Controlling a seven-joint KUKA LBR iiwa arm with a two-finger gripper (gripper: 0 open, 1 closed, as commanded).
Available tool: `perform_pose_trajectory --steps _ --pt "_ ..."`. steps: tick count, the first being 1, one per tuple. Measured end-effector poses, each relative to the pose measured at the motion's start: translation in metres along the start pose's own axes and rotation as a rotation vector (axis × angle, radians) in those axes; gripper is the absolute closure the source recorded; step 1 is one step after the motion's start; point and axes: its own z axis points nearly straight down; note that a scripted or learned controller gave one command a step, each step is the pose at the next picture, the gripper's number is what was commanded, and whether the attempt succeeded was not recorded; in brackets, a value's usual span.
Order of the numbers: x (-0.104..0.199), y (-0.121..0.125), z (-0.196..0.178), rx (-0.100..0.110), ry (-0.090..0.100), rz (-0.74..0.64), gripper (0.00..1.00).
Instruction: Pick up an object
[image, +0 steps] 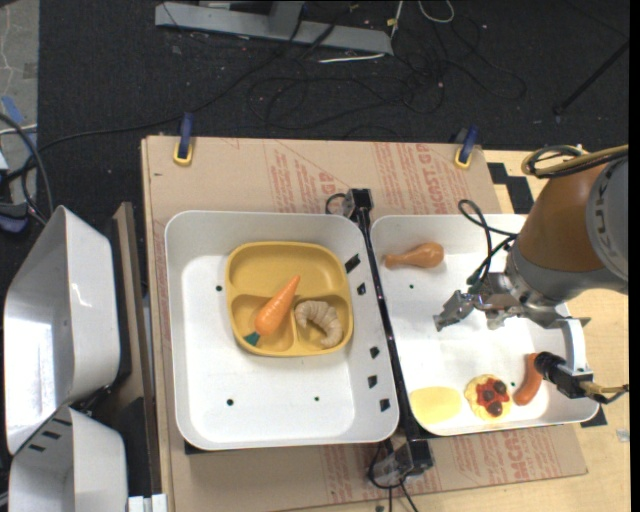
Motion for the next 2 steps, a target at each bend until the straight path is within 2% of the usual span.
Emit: perform_pose_trajectory --steps 1,2 --pt "0.001 -0.001 0.036 0.001 0.0 0.001 0.0" --pt "0.0 0.0 0.024 -0.003 -0.001 0.002 1.0"
